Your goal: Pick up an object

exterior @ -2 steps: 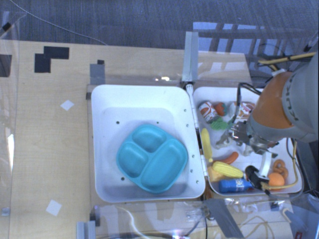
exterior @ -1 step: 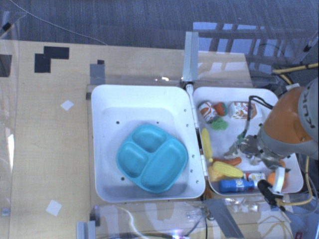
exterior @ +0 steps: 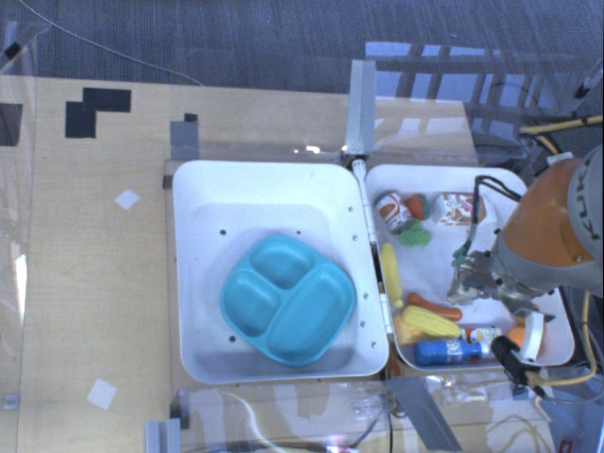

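1. Since the objects crowd the right bin, the pincer hangs low there, above the hot dog and corn.
2. Its opening cannot be told.
3. Left bin carries a blue plate.

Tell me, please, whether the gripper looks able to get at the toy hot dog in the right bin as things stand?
Probably yes. The gripper hangs just above and to the right of the toy hot dog, whose top lies uncovered. The toy corn cob presses against its lower side, which could crowd a grasp.
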{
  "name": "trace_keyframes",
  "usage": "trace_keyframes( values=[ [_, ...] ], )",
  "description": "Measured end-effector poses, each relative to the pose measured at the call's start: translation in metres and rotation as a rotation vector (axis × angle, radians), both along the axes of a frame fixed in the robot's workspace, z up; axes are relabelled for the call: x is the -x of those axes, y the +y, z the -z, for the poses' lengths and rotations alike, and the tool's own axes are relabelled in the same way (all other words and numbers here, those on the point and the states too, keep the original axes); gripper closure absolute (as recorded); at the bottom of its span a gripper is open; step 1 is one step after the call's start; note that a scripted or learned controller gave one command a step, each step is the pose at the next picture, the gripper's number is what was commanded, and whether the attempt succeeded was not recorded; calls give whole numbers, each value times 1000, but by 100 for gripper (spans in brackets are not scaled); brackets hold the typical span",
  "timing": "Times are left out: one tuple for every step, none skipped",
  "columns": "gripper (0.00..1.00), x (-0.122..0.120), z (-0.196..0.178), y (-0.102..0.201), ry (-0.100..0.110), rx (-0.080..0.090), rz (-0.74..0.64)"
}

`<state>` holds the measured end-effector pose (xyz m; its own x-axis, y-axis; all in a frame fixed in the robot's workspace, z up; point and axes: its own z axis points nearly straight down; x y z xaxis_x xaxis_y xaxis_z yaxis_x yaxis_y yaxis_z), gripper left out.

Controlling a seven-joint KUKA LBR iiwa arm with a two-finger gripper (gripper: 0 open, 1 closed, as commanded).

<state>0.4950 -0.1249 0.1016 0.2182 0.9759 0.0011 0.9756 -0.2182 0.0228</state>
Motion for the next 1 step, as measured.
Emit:
trace_keyframes(
  values=[
    [100,4,11,9,6,4,-47]
  ],
)
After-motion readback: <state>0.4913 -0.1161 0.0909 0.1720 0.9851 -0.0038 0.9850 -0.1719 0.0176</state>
